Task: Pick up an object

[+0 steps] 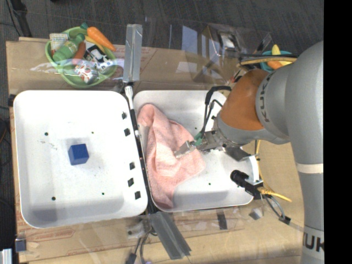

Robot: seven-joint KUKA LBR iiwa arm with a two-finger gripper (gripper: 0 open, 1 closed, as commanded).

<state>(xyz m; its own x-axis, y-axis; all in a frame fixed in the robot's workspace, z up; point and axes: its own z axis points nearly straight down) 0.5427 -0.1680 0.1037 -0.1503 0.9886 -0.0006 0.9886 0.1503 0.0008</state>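
The tool (186, 148) sits low in the right bin (220, 194), its tip pressed against the right edge of the pink cloth (165, 155). Whether its fingers are parted or closed on the fabric I cannot tell; they are too small and merge with the folds. The cloth lies crumpled just left of the tool, along the bin's left wall. Well to the tool's left, a blue cube (78, 153) rests in the left bin (33, 202). Far up-left of the tool, on the worktop (275, 213), stands a green bowl (81, 56) of toy items.
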